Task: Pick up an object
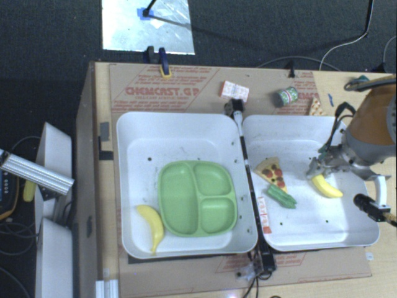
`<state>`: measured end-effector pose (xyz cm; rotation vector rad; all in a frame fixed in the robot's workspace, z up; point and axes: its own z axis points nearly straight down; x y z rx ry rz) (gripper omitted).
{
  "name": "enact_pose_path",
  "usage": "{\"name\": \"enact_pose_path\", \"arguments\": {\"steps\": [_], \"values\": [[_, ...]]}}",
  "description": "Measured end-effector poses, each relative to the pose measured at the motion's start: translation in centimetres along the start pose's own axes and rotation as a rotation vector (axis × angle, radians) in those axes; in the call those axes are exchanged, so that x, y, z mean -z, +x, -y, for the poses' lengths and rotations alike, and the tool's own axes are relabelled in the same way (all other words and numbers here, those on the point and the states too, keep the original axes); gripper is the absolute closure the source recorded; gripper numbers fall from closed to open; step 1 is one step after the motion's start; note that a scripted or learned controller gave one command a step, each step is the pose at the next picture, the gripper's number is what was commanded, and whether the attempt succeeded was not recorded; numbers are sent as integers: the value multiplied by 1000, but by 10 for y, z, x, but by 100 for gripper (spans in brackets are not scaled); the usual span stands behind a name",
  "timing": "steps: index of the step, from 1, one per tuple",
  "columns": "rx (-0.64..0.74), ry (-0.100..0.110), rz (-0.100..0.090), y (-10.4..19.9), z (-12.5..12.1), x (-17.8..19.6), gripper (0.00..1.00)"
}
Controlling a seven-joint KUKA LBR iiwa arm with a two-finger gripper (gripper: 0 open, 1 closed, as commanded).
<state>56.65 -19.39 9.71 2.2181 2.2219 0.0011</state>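
Jaws' state impossible to tell: two-finger gripper (320,167) low in the right shallow white bin (347,238), fingertips just above and touching or nearly touching the small yellow plastic banana (326,187). Nearby, left of it: toy pizza slice (271,171) and green toy pepper (281,196). Left white bin (133,141): green divided plate (197,197), second yellow banana (151,226) beside it.

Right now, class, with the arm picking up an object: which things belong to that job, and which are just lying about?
Job in hand:
gripper
banana under the gripper
right bin

Lying about:
pizza slice
green vegetable
green divided plate
second banana
left bin
small can
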Motion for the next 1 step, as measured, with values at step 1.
{"name": "enact_pose_path", "arguments": {"steps": [1], "values": [[2,-1,-2,86,-1,-12,100]]}}
